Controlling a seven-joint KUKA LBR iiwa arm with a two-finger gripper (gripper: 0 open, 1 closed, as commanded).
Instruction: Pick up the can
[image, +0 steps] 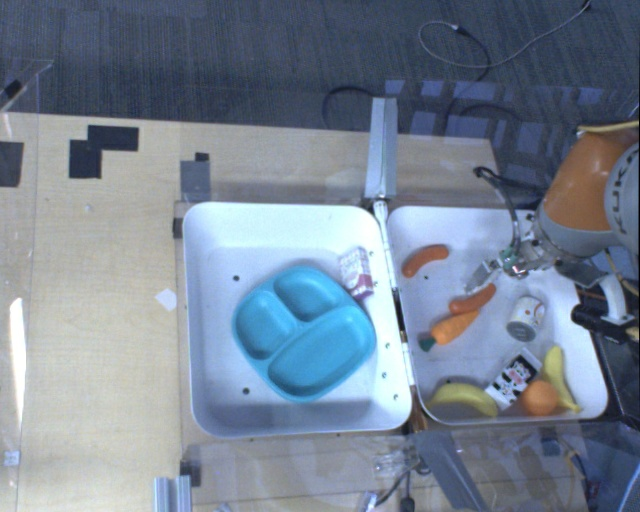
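The camera view looks down on two white bins side by side on a wooden bench.

The left bin (200, 300) holds a blue divided plate (305, 332) near its centre, with three compartments. At about two o'clock from the plate, touching its rim and close to the bin's right wall, lies a small crumpled packet (357, 272) in white and red.

The right bin (590, 395) holds several things. A sausage (425, 258) lies at ten o'clock from the bin's centre. Lower, near the centre, a second orange-red sausage (473, 298) lies just above a carrot (452, 328) with a dark green end. The can (525, 317), white and lying on its side with its open end facing the camera, rests at three o'clock from the carrot, apart from it. Along the bin's six o'clock wall lie a yellow-green banana (462, 398), a small black-and-white carton (512, 380), an orange (540, 397) and a second yellow banana (558, 378).

The gripper (500, 266) hangs over the right bin at about eleven o'clock from the can, near the upper sausage end. Whether its fingers are apart or together cannot be told; nothing is seen between them.
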